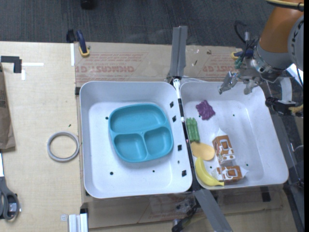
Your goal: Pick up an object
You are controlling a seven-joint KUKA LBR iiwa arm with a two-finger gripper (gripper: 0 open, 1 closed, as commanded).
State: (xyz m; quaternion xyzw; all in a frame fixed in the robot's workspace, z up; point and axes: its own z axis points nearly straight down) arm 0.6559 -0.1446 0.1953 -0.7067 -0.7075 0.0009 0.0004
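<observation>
Your pincer (237,83) hangs wide open and holding nothing over the far rim of the right bin (270,144).

You see the arm (282,28) reach in from the far right, wrist bent down. The purple object (206,109), green piece (192,129), banana (206,174) and wrapped snack (226,158) lie in that bin's left half; the blue tray (140,132) sits in the left bin (91,144).

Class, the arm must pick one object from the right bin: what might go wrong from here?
1. The banana, orange piece, green piece and packet crowd together, so fingers may snag a neighbour.
2. They hug the bin wall, risking a bump.
3. The gripper hovers far from them.
</observation>
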